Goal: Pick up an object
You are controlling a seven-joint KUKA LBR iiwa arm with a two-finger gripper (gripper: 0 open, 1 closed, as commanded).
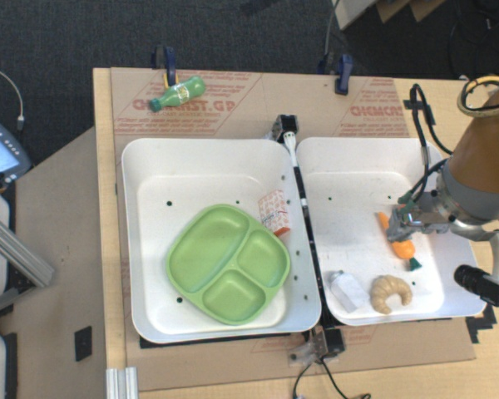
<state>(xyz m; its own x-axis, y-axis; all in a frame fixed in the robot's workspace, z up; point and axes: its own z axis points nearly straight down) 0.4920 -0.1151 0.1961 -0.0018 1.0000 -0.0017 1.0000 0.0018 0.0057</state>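
Camera view looks down on a cardboard-covered surface (233,352) bearing two white bins. The left bin (150,189) holds a green divided plate (227,263), tilted toward its near side, with a small red-and-white packet (274,213) just beside the plate's far right edge. The right bin (349,189) holds a croissant (391,293) near its near edge, a pale clear item (347,289) just left of it, and an orange carrot (401,243) with a green end further right. The hand (406,223) is low over the carrot, right at it; whether it is wide or narrow I cannot tell. A green bottle (177,94) lies on the surface beyond the left bin.
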